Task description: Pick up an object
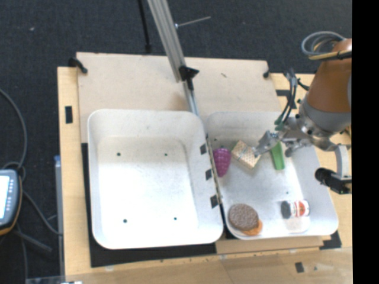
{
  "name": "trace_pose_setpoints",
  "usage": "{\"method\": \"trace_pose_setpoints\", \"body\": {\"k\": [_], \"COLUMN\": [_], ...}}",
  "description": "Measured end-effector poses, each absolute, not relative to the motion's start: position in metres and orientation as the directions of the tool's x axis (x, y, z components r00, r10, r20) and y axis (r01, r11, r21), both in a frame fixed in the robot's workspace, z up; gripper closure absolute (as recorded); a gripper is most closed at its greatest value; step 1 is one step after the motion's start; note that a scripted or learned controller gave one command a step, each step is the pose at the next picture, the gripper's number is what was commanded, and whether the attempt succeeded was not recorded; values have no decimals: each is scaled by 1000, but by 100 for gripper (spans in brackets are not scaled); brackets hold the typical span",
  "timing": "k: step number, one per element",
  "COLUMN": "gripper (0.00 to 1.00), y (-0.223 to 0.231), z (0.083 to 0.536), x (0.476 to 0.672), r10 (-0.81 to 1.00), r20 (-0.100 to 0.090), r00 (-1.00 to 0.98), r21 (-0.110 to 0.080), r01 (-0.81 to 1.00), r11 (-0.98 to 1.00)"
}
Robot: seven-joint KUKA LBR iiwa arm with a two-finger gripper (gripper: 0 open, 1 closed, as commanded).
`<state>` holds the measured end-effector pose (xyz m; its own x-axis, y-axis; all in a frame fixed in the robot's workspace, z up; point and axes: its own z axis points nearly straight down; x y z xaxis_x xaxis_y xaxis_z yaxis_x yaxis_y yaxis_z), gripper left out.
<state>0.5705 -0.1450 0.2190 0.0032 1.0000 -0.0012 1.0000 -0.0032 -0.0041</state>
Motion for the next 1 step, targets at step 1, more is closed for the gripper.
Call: {"method": "trace_pose_setpoints", "body": {"k": [1], "gripper": [0], "y": [-153], "z": [170], "x": [562], "r10": [1000], "r20": [-2], "r00": [2], "r21": [-4], "r01": [1000], "r11": [-2]}}
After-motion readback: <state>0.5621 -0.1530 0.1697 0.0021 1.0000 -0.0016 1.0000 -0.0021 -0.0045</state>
